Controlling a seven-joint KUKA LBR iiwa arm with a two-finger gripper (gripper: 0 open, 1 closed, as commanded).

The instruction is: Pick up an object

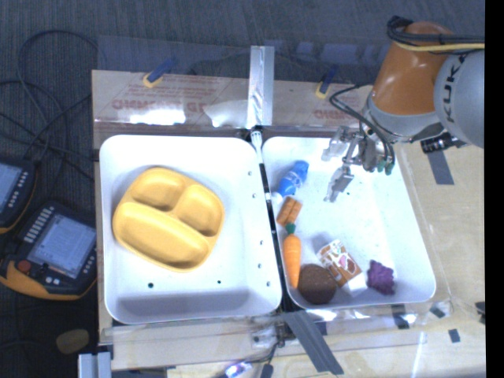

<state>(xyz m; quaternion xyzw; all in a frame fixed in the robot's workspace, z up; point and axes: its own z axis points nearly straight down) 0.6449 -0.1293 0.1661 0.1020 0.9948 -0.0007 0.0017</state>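
The right bin (409,211) holds several small items. A blue bottle (293,178) lies near its top left, with a short orange piece (289,210) just below it. Further down are a carrot (291,260), a brown round lump (316,283), a white and orange packet (340,263) and a purple bunch of grapes (381,276). My gripper (340,165) hangs over the bin's upper middle, right of the blue bottle and apart from it. It is open, with bare white bin floor showing between its fingers.
The left bin (118,290) holds a large yellow divided dish (168,215). A metal divider post (261,85) stands at the back between the bins. Cables and a pendant (47,246) lie off the bench at the left.
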